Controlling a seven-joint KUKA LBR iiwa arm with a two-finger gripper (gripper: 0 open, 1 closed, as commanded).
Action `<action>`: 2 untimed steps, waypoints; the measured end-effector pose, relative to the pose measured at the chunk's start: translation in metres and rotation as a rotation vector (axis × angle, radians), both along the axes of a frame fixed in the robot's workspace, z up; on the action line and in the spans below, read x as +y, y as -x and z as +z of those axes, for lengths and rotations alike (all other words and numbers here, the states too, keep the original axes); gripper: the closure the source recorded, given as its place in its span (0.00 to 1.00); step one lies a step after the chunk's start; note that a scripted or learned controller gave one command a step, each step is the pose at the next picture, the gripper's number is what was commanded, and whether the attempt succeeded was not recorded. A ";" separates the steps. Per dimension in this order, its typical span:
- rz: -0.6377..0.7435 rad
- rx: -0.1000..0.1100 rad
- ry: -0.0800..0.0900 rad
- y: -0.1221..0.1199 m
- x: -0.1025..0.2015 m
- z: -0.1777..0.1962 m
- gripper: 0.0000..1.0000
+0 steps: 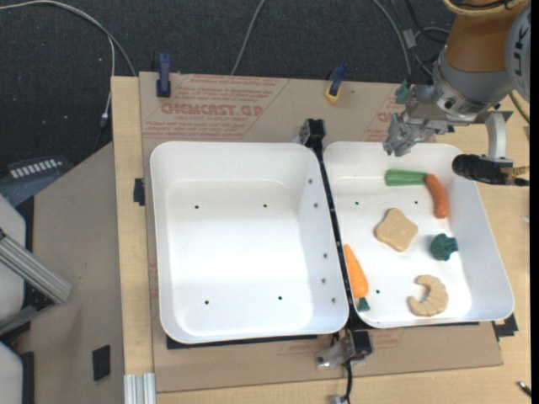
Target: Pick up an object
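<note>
The nearest candidate for picking, a green cylinder (405,177), is seen lying flat near the back of the right bin (497,268), with an orange sausage-shaped piece (437,196) just beside its right end; farther forward a bread slice (395,230), a dark green lump (443,246), a croissant (429,295) and a carrot (356,274) against the left wall are spread apart; the left bin (236,162) lies alongside. The gripper (399,144) is held above the back rim, just behind the green cylinder, nothing seen between its fingers; whether they are wide or narrow cannot be told. A descent from here could be judged to strike the rim; a round piece could be rolled away by one finger; the neighbouring sausage could be nudged or caught too.
</note>
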State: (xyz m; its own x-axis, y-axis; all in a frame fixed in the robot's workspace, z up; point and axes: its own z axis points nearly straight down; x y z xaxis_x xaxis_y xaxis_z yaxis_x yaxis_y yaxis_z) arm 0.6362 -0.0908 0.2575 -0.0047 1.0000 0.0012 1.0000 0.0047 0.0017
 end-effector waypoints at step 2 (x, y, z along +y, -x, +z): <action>0.000 0.002 0.000 -0.007 0.110 -0.023 1.00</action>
